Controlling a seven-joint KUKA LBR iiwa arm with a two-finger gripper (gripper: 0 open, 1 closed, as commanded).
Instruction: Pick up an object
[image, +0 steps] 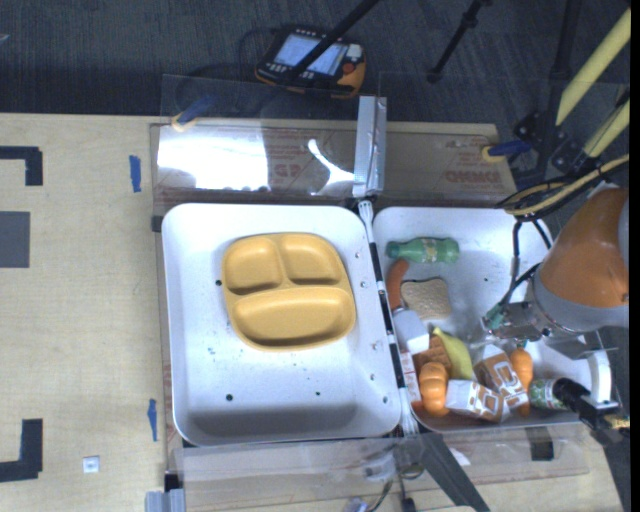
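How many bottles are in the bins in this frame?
2. A green bottle lies on its side near the far wall of the right bin; a dark bottle lies at that bin's near right corner. The cluttered pile may hide others.

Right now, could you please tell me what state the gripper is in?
Gripper: low over the right bin, above the pile of items; open or shut cannot be told.

Wooden bench (70, 330) bearing two white bins (190, 330) side by side
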